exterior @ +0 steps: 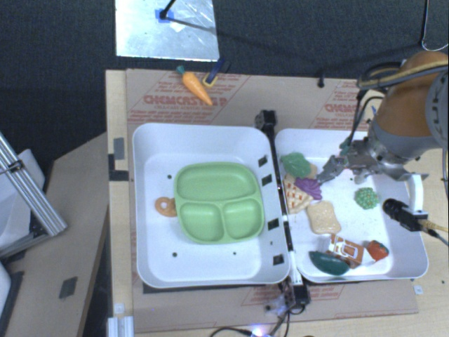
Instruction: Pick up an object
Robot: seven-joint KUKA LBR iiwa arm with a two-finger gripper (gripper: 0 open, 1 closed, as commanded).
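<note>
1. At the far left, a pale wooden side table (74, 209) carries a slanted metal frame (24, 188); dark carpet (49, 55) covers the floor behind it, where a shiny metal sheet (167, 18) lies.
2. The bench top (231, 93) is brown board with red print — a toy carrot (196, 88) lies on it, behind the bins.
3. The left bin (151, 146) holds a green divided plate (219, 201), with a small tan ring (166, 206) just beside the plate's left edge.
4. The right bin (403, 258) holds the play food: a green leafy piece (297, 164), a purple piece (309, 187), a waffle (296, 199), a toast slice (323, 217), a green round piece (366, 198), and a dark green piece (328, 262) by a brown packet (348, 248) and a red piece (377, 250).
5. The gripper (330, 168) hangs over the right bin's back half, its tip just beside the purple piece — how its fingers stand, I cannot tell.
</note>
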